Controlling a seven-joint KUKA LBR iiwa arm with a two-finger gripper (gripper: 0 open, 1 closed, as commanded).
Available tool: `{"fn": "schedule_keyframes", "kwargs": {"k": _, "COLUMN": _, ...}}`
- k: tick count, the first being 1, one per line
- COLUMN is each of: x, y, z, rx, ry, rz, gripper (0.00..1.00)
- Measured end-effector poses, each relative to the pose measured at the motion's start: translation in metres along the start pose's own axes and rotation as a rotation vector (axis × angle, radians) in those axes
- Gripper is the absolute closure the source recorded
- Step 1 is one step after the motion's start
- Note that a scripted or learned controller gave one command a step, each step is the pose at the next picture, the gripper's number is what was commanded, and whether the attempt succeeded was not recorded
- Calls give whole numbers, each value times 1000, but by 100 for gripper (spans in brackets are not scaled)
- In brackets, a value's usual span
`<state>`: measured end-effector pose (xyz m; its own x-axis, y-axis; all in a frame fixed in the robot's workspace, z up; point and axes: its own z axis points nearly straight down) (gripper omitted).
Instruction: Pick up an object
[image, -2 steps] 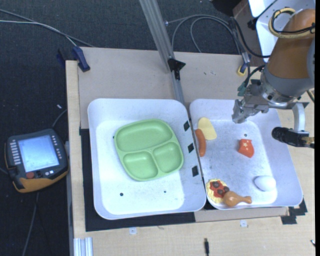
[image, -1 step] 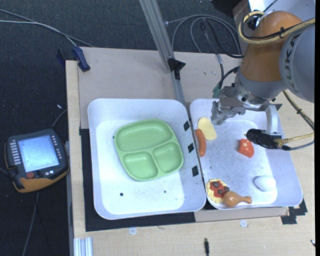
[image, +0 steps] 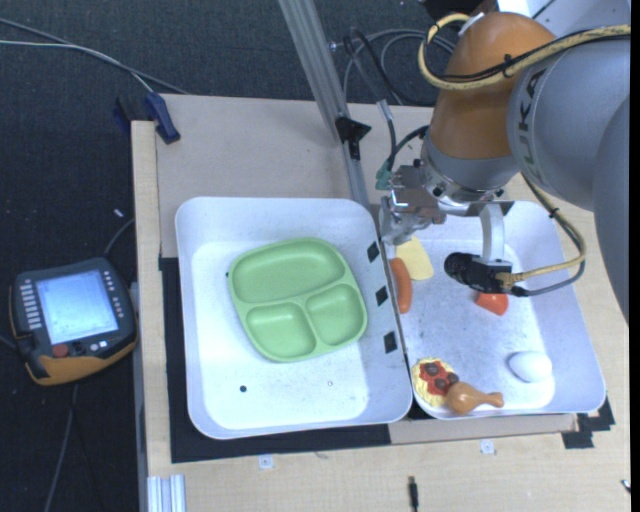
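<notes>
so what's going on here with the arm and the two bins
The grey and orange arm reaches in from the right. Its hand is low over the upper left corner of the right bin, just above a yellow piece and an orange sausage. I can't tell if it has hold of anything. A red piece, a white egg, a pizza slice and a drumstick lie untouched. The left bin holds a green divided plate.
</notes>
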<state>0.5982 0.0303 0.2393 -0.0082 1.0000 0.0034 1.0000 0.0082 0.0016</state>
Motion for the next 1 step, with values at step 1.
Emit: {"fn": "schedule_keyframes", "kwargs": {"k": 1, "x": 56, "y": 2, "z": 15, "rx": 4, "ry": -1, "rz": 2, "gripper": 100}}
